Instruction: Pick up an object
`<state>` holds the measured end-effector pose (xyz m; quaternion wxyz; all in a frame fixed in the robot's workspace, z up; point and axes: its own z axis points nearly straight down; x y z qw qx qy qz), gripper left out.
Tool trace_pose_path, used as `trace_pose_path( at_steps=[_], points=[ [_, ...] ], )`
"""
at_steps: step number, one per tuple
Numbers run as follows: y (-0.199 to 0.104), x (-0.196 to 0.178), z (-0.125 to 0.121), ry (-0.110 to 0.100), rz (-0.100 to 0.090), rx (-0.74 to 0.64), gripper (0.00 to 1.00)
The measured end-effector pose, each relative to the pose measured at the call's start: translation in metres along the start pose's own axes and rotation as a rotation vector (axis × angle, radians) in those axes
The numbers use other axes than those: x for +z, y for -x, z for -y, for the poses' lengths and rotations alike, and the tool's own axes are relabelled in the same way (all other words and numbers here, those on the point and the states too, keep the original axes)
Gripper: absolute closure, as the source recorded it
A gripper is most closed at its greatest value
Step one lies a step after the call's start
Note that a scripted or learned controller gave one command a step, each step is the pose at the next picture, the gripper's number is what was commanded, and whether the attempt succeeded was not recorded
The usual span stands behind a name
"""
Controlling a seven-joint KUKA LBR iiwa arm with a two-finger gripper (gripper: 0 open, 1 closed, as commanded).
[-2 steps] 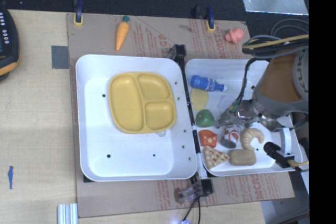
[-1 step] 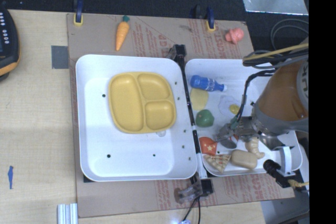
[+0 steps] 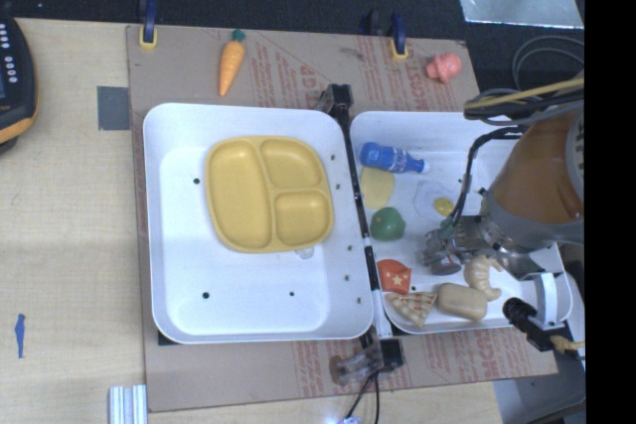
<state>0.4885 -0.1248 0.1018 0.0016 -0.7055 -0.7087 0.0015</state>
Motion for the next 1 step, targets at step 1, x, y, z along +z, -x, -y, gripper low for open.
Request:
trace_pose_path(
  at_steps=[1],
  points=[
    [-0.0632,-0.0968,-0.0908,0.017,0.000,-0.009,1.00]
  ],
)
